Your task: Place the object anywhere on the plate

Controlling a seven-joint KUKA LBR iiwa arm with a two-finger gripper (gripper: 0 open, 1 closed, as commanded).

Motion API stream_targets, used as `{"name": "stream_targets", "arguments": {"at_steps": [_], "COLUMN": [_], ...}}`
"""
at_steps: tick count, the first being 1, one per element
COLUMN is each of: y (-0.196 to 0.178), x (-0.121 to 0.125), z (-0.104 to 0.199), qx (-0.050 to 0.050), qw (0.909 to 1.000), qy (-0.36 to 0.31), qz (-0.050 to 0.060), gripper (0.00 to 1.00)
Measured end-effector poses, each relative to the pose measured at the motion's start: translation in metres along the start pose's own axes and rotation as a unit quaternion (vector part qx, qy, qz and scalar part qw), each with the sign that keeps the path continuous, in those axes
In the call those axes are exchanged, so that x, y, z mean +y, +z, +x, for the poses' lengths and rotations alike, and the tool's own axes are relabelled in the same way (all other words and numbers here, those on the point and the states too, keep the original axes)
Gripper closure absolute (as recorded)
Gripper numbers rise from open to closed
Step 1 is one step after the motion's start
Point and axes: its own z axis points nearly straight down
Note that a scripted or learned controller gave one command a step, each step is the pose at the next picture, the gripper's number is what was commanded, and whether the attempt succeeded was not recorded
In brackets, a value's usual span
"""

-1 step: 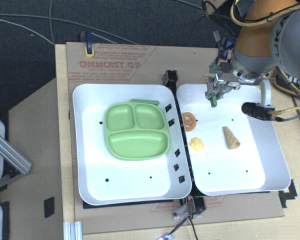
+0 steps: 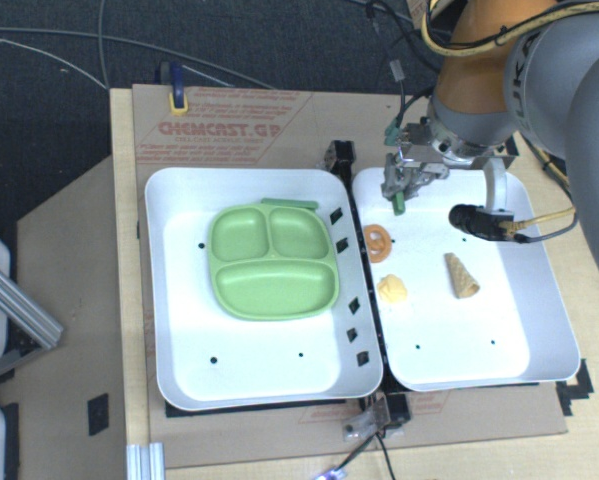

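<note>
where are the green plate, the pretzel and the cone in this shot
green plate [image 2: 272, 290], camera view, floor of its large compartment
pretzel [image 2: 377, 242], camera view, its orange ring
cone [image 2: 462, 275], camera view, middle of its tan body

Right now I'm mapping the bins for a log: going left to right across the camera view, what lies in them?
Green plate → orange ring → yellow lump → tan cone. The gripper hangs above the right bin.
</note>
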Motion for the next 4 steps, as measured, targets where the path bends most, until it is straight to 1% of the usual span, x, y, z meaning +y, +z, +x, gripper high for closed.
{"name": "stream_targets", "arguments": {"at_steps": [2,3,4], "y": [0.010,-0.011,-0.015], "x": [0.005,0.011,0.006], "z": [0.107,0.159,0.204], "qx": [0.000,0.000,0.000], "qw": [1.0000,1.0000,1.0000], "qy": [0.000,0.000,0.000], "qz": [-0.001,-0.002,-0.001], "gripper": [1.00,1.00,1.00]}}
